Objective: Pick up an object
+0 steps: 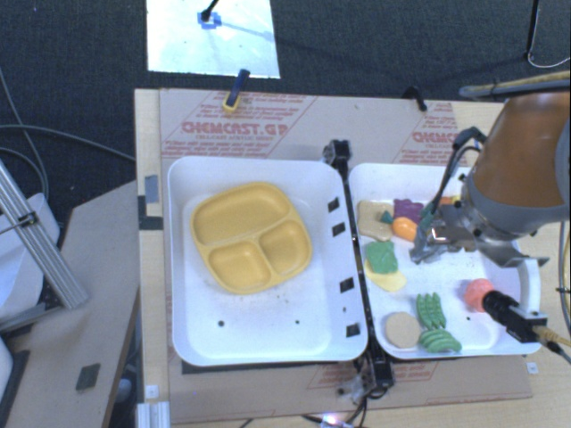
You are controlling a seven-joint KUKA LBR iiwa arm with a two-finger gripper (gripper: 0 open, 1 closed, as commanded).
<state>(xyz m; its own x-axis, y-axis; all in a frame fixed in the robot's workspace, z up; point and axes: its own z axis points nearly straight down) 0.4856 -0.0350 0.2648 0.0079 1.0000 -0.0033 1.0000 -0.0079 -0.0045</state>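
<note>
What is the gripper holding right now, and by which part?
Cannot be told: the gripper hangs low over the right white bin, beside the orange toy piece and green leafy toy, with no object visibly gripped.

Landmark: divider (353,239) between the two bins. Left of it, left bin (268,328) carries just a yellow sectioned tray (252,236) toward its back-left; the floor in front of the tray and along the divider is open. Right of it, right bin (508,344) is crowded: purple piece (408,209), orange piece (404,228), green pieces (381,257), yellow slice (386,281), tan disc (401,329), green pods (432,322), pink ball (477,292). Arm (526,168) blocks its right half; small bare patch mid-bin beside the pink ball.
</note>
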